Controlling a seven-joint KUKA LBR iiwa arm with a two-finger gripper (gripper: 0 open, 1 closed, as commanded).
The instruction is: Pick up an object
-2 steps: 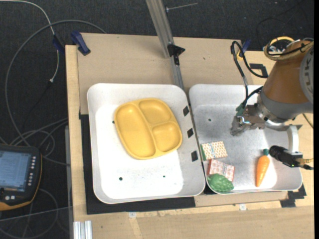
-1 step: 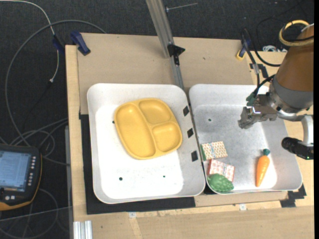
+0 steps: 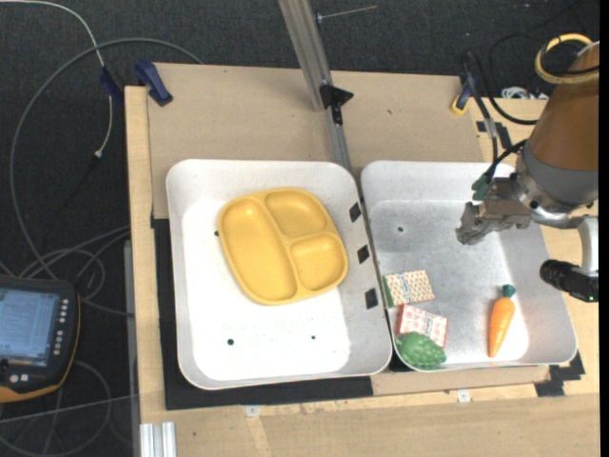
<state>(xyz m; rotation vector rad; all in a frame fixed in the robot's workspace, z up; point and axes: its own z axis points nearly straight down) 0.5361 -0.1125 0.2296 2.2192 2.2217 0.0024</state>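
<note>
My gripper (image 3: 471, 228) hangs over the right bin (image 3: 447, 198), near its upper middle, above bare bin floor. Nothing shows between its fingertips. An orange toy carrot (image 3: 500, 323) with a green top lies at the bin's lower right, well below the gripper. A patterned cracker packet (image 3: 409, 286) and a red-and-white snack packet (image 3: 422, 324) lie near the bin's lower left. A green broccoli-like toy (image 3: 422, 351) sits at the front rim just below them.
The left bin (image 3: 190, 255) holds a yellow three-compartment plate (image 3: 282, 244). A metal pole (image 3: 309, 41) rises from the back between the two bins. Blue clamps (image 3: 150, 81) grip the bench's back edge. A tablet (image 3: 33, 336) lies on the floor at left.
</note>
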